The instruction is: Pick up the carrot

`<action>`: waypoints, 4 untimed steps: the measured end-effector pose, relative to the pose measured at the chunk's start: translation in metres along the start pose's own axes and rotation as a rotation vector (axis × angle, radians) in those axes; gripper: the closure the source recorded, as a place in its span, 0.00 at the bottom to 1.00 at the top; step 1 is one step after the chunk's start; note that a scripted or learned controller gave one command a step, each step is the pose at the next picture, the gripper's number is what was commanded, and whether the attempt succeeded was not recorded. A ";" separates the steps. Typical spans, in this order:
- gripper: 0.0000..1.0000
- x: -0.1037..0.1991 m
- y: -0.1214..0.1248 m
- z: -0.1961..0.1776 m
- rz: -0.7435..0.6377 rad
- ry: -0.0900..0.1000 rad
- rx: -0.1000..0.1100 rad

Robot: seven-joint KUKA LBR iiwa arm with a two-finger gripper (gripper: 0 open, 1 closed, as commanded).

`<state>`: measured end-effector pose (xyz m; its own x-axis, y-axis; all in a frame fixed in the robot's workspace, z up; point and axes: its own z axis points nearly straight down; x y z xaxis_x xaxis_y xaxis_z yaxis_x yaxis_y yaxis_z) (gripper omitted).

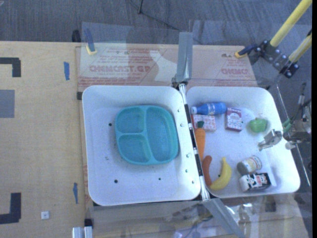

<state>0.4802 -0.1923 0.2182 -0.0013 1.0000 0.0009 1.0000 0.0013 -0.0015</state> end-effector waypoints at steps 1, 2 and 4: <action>0.00 -0.019 0.002 0.091 -0.205 -0.002 -0.011; 0.00 -0.019 0.002 0.091 -0.205 -0.002 -0.011; 0.00 0.098 0.000 0.083 0.142 -0.002 -0.004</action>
<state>0.4801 -0.0945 0.1357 0.1406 0.9901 -0.0006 0.9901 -0.1406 0.0022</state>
